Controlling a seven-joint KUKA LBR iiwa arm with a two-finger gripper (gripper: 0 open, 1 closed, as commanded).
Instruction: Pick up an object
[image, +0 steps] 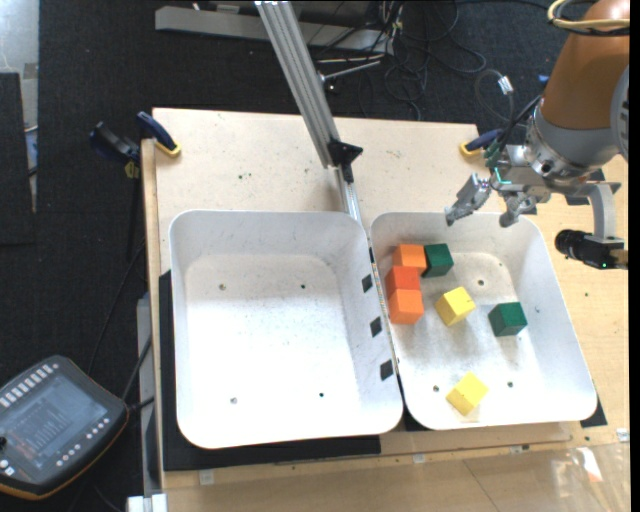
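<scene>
My gripper (492, 207) hangs above the far edge of the right bin (560, 330), its two fingers spread apart with nothing between them. Below it in that bin lie an orange block (405, 285), long and standing against the left wall, a dark green cube (437, 260) touching its far end, a yellow cube (455, 305) near the middle, another green cube (508, 319) to the right, and a second yellow cube (467, 393) near the front. The nearest block to the gripper is the dark green cube, a little forward and left of it.
The left bin (200, 300) sits beside the right one. A slanted metal pole (305, 80) runs from the top down to the gap between the bins. Clamps (160, 135) grip the board's far corners. A teach pendant (45, 425) lies at the lower left.
</scene>
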